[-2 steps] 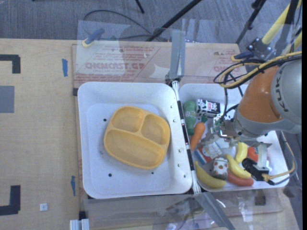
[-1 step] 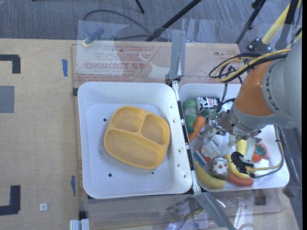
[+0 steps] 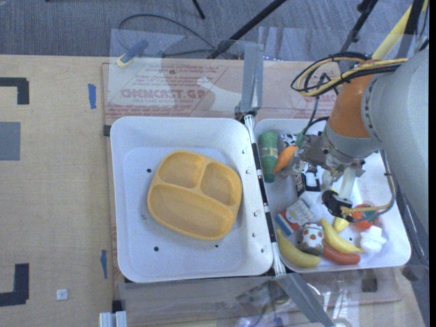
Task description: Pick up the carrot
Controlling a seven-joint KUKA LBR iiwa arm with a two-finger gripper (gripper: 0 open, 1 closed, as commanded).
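On the pale wooden desk (image 3: pixel 54 203) two shallow white plastic bins sit side by side in the middle and right of the frame. The left bin (image 3: pixel 129 251) holds a yellow three-compartment plastic plate (image 3: pixel 195 194), lying flat near its centre. The right bin (image 3: pixel 398 247) is crowded with toy food. The small orange carrot with a green top (image 3: pixel 286 159) lies tilted in the upper left corner of this bin, just beside a green cucumber-shaped toy (image 3: pixel 268 154) that rests along the bin's left wall. The grey arm with its orange band (image 3: pixel 351 111) comes in from the right edge of the frame and bends down over the upper part of the right bin. Its claw (image 3: pixel 315 172) hangs just to the right of the carrot, close by but with nothing visibly between its fingers; whether the claw is spread or pressed together I cannot tell, for the wrist body covers the tips. Lower in the same bin lie a yellow banana (image 3: pixel 293 251) along the bottom left, a second yellow banana (image 3: pixel 338 237) to its right, a red sausage-shaped toy (image 3: pixel 340 255) beneath that, and a white lumpy toy (image 3: pixel 372 239) near the lower right corner. Two strips of blue tape (image 3: pixel 92 95) mark the desk left of the bins
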